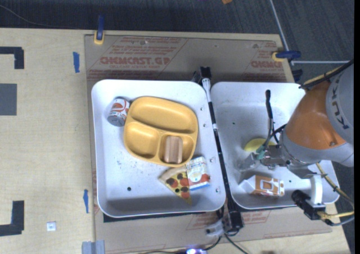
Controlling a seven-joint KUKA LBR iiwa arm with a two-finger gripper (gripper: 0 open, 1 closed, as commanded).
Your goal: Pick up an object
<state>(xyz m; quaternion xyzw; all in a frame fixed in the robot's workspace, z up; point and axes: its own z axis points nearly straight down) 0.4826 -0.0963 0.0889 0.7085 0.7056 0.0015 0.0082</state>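
My gripper (260,158) is low inside the right bin (236,101), reaching in from the right under the arm's orange band (315,126). It hangs just below a small yellow object (253,145) and just above an orange and white carton (268,185) lying flat near the bin's front wall. The wrist hides part of the yellow object. Nothing is visibly lifted off the bin floor.
The left bin (107,180) holds a yellow divided plate (152,123) with a brown piece (172,149) in one compartment, a can (117,112) at its left, a pizza slice (177,181) and a small carton (197,172). A black cable (269,109) crosses the right bin.
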